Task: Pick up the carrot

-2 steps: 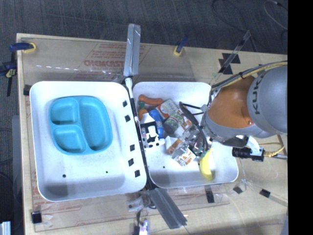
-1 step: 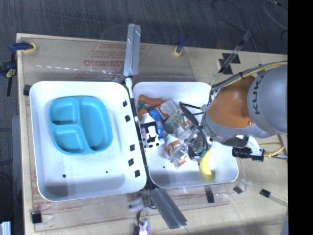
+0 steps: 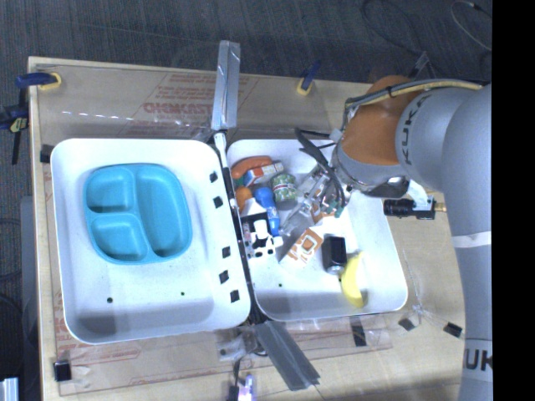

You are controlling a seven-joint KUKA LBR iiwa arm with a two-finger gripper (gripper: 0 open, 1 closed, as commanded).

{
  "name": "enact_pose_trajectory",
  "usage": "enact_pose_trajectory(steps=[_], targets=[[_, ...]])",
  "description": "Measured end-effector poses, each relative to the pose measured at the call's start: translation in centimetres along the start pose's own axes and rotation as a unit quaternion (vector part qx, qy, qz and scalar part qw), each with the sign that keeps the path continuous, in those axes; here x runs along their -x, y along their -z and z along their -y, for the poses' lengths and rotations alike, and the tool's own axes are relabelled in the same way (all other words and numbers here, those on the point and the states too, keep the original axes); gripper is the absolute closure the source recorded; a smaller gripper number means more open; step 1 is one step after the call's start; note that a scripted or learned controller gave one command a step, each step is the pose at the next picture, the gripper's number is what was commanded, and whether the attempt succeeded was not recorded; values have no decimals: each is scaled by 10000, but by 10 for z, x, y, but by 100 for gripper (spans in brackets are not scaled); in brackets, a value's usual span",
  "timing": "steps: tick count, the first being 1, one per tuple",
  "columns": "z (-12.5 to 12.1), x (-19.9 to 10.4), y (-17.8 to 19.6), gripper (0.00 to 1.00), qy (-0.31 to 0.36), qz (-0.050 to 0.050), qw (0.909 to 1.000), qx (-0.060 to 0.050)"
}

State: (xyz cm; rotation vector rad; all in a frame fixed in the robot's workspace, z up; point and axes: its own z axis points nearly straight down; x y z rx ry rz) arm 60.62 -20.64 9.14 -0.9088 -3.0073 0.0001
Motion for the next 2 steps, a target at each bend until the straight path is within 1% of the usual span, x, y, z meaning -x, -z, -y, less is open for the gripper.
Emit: enact_pose_trajectory(steps=[1,2], targets=[[-1,1,10,100,17,10,10000,-3],[-19,36,113,100,-337,10,9994,-3]])
